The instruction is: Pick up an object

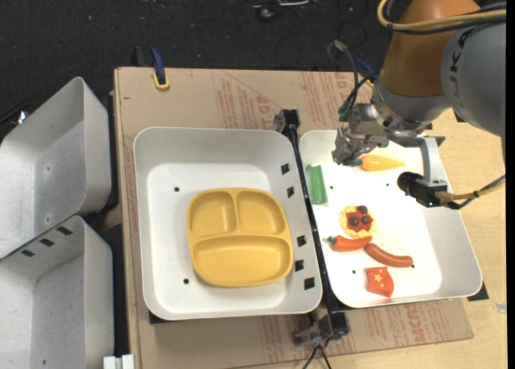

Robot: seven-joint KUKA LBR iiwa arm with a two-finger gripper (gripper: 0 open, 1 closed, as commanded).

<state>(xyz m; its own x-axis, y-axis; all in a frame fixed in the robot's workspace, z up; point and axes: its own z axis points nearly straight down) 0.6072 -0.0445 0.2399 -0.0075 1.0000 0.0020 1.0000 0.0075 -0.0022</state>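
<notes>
The arm [475,54] is smooth grey casing with a glossy orange band [430,10] above the wrist. Black and yellow cables loop about it. The tool [352,150] is dull grey metal.

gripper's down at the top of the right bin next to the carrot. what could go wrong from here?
1. The gripper sits beside the orange carrot, not over it; closing could nudge it away instead of catching it.
2. It is close to the right bin's top-left wall, so a descent may scrape the rim.
3. The green block lies against the divider nearby; a sweep could knock it.
</notes>
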